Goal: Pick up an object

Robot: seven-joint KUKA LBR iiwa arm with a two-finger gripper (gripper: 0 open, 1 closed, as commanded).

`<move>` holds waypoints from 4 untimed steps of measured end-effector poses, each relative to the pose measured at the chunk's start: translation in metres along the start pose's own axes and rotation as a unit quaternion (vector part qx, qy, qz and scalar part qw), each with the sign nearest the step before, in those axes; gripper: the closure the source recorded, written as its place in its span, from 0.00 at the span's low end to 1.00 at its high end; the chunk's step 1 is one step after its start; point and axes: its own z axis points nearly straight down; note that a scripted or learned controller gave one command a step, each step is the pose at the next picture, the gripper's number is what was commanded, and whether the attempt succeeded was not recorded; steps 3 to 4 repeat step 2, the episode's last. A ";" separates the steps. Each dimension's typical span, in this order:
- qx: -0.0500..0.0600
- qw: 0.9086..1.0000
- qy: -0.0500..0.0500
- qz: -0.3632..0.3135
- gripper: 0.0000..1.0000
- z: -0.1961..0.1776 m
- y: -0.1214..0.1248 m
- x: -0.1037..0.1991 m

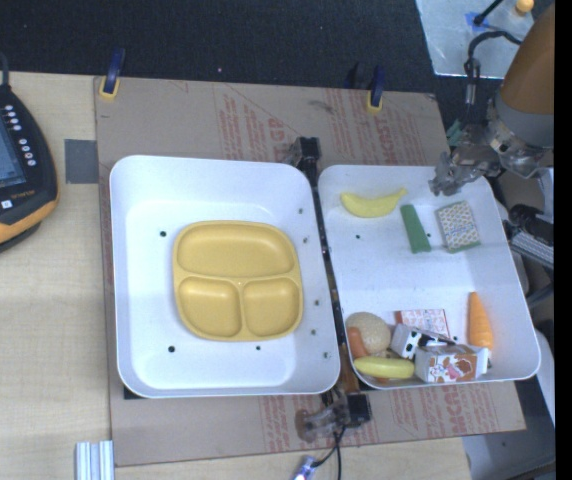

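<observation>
My gripper (453,176) hangs over the far right corner of the right bin (366,258), just above a small patterned grey card (458,225). Nothing shows between its fingers. In the right bin's far part lie a yellow banana (372,203) and a green stick (415,228). Along the bin's near edge sit an orange carrot (479,319), a red and white carton (450,364), a small red packet (423,321), a tan round object (368,330), a black and white toy (407,341) and a second yellow banana (384,368).
The left bin (136,268) holds a yellow three-compartment plate (238,278). A teach pendant (1,168) lies on the bench at far left. Clamps (375,88) hold the cardboard at the back edge.
</observation>
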 end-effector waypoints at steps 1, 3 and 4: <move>0.000 1.000 0.000 0.000 0.00 0.000 0.000 0.000; 0.001 1.000 0.000 0.000 0.00 0.097 -0.003 -0.012; 0.001 1.000 0.000 0.000 0.00 0.097 -0.003 -0.012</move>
